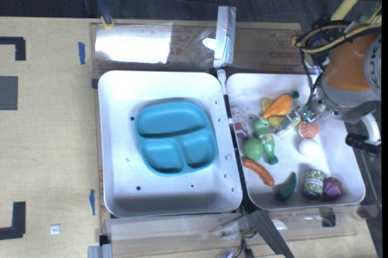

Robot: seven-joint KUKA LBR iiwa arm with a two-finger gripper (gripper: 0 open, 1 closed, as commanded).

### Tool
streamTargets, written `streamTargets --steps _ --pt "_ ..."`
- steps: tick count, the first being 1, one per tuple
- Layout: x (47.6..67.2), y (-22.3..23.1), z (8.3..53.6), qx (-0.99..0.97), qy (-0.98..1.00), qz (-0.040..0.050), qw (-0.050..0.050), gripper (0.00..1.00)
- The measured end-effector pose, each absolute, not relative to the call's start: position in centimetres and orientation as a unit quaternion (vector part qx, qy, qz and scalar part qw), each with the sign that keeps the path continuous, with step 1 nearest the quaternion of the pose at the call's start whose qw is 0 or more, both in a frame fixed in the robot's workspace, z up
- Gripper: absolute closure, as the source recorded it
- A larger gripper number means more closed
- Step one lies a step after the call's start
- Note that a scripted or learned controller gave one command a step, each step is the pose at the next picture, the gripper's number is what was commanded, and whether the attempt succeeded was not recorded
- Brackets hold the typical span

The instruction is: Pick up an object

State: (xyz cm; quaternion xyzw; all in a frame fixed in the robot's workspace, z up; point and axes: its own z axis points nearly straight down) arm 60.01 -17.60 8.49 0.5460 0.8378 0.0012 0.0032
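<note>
Pale wooden bench (42, 148) carries two shallow white bins side by side, under a dark carpeted floor at the top. Left of the divider between them, the left bin (115, 190) holds a blue divided tray (176, 137). Right of the divider, the right bin (348, 169) holds toy food: an orange sausage (258, 171), a green pear (253, 148), a green bottle-like piece (265, 140), a dark green pepper (286, 186), an orange carrot (279, 106), a small labelled can (314, 182), its print too small to read, a white egg (310, 147) and a purple piece (332, 188).

The gripper (301, 115) sits low among the items, just right of the carrot; whether its fingers are parted or closed I cannot tell, nor whether it touches anything. The arm (351, 72) comes in from the right, orange band uppermost, cables looped above it.
</note>
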Motion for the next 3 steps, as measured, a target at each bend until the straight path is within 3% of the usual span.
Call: streamTargets --steps 1,2,3 --pt "64.7 -14.9 8.4 0.519 0.855 -0.0005 0.000 0.00" --pt "65.7 -11.5 8.4 0.632 0.775 -0.0003 0.001 0.00" --pt "65.7 -11.4 9.1 0.630 0.776 -0.0008 0.000 1.00"
